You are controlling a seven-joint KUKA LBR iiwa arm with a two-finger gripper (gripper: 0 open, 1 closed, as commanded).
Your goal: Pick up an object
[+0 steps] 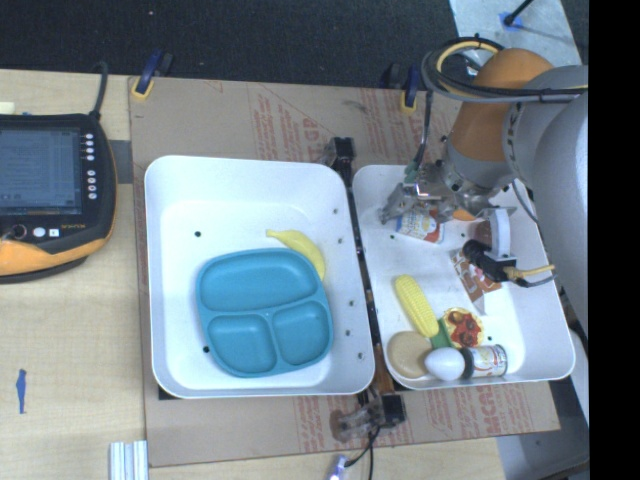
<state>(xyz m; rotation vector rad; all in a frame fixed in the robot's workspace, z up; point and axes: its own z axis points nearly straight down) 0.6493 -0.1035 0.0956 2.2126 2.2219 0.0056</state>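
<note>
Hand [415, 200] is low over the far end of the right bin [530, 363], hanging under the grey arm [545, 158] with its orange band [490, 108]; can't tell whether it is spread or closed, too much clutter and blur there. Small red-and-white packet [422, 226] lies just under and beside the hand, contact unclear. Rest of the right bin: dark brown wrapper [476, 268] near the arm side, yellow corn cob [415, 304] mid-bin, well apart from the hand; at the near end a tan bowl [403, 356], a white egg [446, 365] touching it, a red-patterned item [465, 326] and a small can [487, 360] lying on its side. Left bin [175, 228] has a blue divided plate [264, 310] with a yellow banana [300, 246] at its far edge. Both bins sit on cardboard on the surface [70, 368]; a teach pendant [50, 193] sits at far left.
</note>
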